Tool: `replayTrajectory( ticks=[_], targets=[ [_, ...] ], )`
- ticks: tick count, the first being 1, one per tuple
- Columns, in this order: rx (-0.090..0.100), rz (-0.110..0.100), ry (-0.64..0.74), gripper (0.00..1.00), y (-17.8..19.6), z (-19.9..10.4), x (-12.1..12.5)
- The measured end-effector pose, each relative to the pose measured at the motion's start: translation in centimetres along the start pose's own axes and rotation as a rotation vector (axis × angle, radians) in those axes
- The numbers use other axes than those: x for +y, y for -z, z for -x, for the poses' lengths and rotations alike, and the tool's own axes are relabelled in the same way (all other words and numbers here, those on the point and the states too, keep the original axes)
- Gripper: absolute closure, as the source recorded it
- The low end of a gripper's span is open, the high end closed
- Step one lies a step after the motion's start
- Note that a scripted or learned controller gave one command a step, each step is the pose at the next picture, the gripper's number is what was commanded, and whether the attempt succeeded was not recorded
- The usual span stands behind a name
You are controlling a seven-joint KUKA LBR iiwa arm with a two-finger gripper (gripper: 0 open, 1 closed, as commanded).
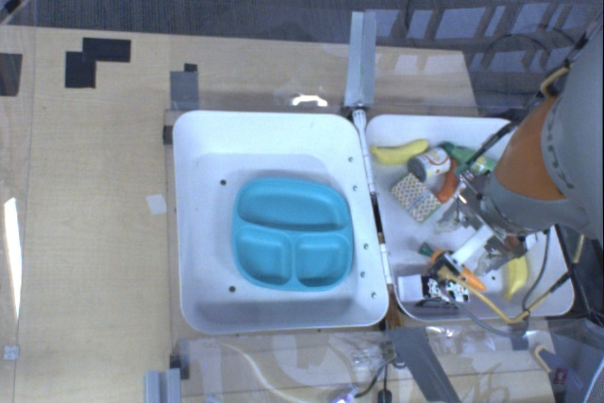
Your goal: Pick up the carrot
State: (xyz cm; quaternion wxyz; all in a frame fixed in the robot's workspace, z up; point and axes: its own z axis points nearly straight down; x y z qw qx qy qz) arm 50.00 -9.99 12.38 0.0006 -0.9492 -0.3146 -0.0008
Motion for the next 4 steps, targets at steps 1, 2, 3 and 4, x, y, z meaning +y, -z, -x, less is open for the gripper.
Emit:
replayTrajectory(
  ticks=[1, 2, 3, 4],
  targets=[
    [0.008, 0.012, -0.226, 0.0, -3.0, 1.1, -0.1],
    [0.009, 0.014, -0.218, 1.0, -2.0, 1.0, -0.1],
    [-0.001, 0.002, -0.186, 1.0, 3.6, 4.7, 6.4],
    [-0.001, 0.002, -0.185, 0.0, 3.6, 4.6, 6.3]
  ],
)
